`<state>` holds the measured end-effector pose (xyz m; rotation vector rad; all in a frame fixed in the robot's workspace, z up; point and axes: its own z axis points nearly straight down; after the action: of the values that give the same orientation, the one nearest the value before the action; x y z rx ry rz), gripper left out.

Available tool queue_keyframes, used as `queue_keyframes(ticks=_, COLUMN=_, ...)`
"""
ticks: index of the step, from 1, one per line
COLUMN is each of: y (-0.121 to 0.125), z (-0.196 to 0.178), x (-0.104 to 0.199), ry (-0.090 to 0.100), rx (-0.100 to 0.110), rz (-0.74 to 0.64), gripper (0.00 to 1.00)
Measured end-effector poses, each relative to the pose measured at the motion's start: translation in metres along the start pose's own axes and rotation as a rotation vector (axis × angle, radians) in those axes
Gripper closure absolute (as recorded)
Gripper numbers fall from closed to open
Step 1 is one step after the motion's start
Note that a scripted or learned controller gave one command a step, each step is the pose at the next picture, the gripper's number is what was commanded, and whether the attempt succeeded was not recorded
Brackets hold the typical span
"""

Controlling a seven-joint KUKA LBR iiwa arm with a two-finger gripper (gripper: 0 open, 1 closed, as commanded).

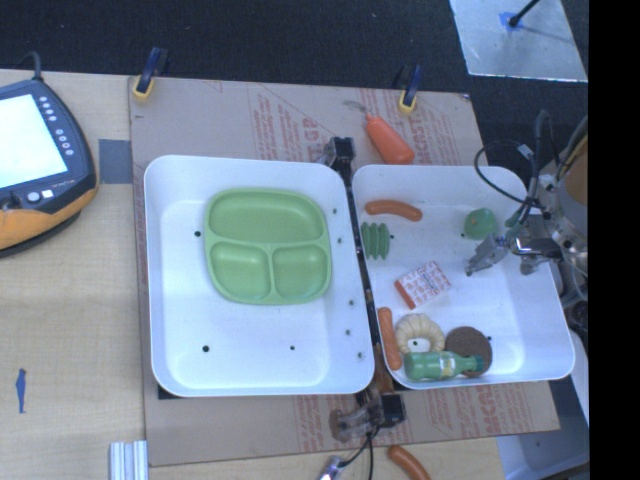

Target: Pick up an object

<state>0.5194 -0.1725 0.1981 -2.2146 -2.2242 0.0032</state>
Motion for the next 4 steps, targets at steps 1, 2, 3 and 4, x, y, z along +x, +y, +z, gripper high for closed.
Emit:
queue_keyframes(ticks=1, y=0.047, z=0.034, x=0.076, ry=-0.002, rx=-0.001, rz=-0.003, gripper=0.0)
queue_keyframes(ticks=2, y=0.043, z=0.006, x=0.115, ry=-0.003, rx=-0.002, rz=-0.003, gripper=0.0)
queue_keyframes(ticks=3, y=0.035, z=0.097, x=0.063, ry=-0.002, rx=0.003, rz=0.0, gripper=0.0)
queue_keyframes(ticks=4, y=0.036, z=0.087, x=0.063, ry=-0.003, rx=0.003, rz=-0.003, gripper=1.0)
